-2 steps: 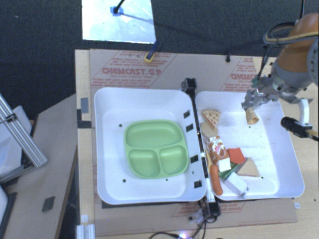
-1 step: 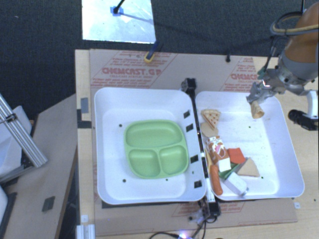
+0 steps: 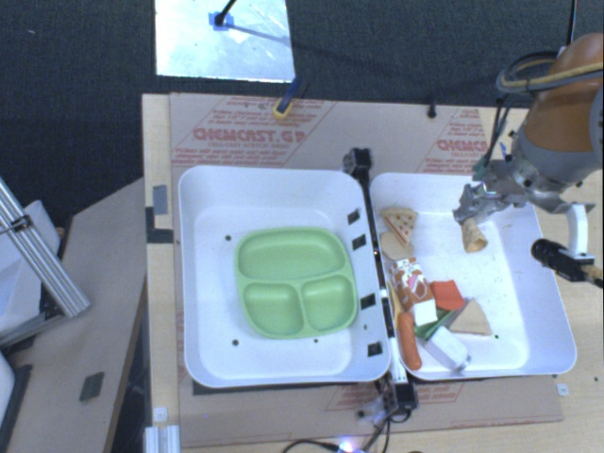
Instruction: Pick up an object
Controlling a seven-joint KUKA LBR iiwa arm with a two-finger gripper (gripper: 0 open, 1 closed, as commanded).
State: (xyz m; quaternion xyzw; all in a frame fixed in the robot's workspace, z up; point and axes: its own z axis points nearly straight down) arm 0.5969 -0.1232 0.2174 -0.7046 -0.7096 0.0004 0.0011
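- The left bin (image 3: 203,206) holds a green divided tray (image 3: 294,281), lying a little toward the desk's front edge.
- In the right bin (image 3: 552,347), a heap of toy food (image 3: 429,314) crowds the bin's left wall and front-left corner; a wedge piece (image 3: 400,225) lies further back along that wall.
- A small tan piece (image 3: 475,236) lies apart, in the bin's back half, its long axis running roughly back to front.
- The claw (image 3: 472,206) hovers at that piece's back end, just touching or barely above; whether it is spread or pinching I cannot tell.
- The coming move probably turns on a short drop straight down.
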